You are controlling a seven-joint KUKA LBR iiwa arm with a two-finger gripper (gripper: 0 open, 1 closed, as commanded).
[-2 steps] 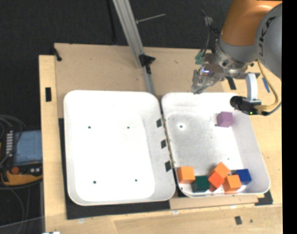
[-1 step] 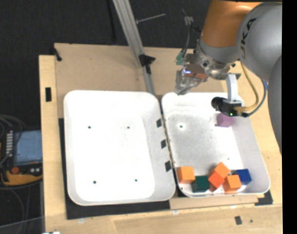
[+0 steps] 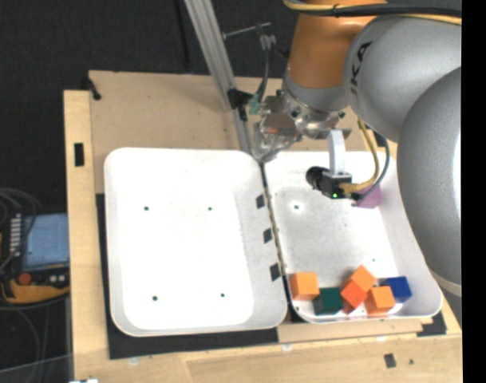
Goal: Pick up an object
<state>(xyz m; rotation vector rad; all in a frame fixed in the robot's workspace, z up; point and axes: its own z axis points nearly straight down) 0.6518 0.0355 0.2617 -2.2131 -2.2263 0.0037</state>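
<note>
Camera view, from above: the right bin (image 3: 386, 230) holds a cluster along its near edge — three orange blocks (image 3: 357, 287), a dark green block (image 3: 330, 300), a blue block (image 3: 399, 287) — plus a purple piece (image 3: 371, 199) farther back. The gripper (image 3: 273, 138) hangs over that bin's far-left corner; whether it is apart or together, I cannot tell.

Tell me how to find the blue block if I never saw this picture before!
Look at the right-hand white bin, the one under the big grey robot arm. Go down to its near edge, where a little bunch of blocks sits. The blue block is at the far right end of the bunch, beside an orange block; it is the only blue one, the rest being orange or dark green.
</note>
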